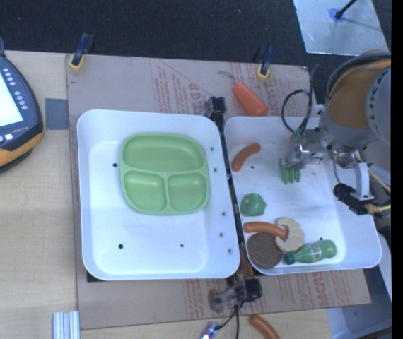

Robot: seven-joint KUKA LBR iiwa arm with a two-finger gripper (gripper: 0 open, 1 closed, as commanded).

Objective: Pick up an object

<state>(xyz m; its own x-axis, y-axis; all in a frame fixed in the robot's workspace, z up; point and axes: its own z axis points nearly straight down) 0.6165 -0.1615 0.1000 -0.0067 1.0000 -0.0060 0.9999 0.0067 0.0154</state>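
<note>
Gripper (291,169) sits low in the right bin (343,256), upper part, green fingers (285,172) pointing down – whether they are spread or clenched, I cannot tell. Nearest target is probably the sausage (244,155), just left – small, reddish-brown, curved, lying free. Green plate (165,172) fills the left bin (95,210) – likely a drop spot.

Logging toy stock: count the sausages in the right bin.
2. One sausage lies near the right bin's upper left; another sausage lies lower, against the round cookie. The arm could hide more.
</note>
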